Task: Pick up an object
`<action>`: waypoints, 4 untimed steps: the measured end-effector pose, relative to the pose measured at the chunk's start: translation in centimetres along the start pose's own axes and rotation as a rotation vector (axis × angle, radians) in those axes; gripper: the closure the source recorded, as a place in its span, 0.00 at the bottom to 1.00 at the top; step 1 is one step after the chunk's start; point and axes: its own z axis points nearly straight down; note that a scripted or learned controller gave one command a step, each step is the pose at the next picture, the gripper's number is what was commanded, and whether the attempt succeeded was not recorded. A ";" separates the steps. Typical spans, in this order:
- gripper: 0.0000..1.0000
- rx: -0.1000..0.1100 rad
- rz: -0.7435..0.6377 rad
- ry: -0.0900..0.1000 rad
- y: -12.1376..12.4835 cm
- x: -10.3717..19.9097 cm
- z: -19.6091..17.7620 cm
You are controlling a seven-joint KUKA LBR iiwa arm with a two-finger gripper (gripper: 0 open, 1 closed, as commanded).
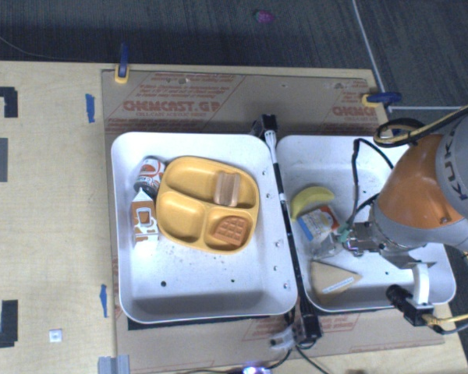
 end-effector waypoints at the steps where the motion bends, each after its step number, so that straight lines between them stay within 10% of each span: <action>1: 0.00 0.000 0.000 0.000 0.0 0.0 0.0; 2: 1.00 -0.011 0.007 -0.016 0.2 -0.7 -1.1; 3: 1.00 0.012 0.000 0.001 -0.2 7.1 -9.5; 4: 1.00 0.011 0.001 -0.001 -0.3 0.9 -9.6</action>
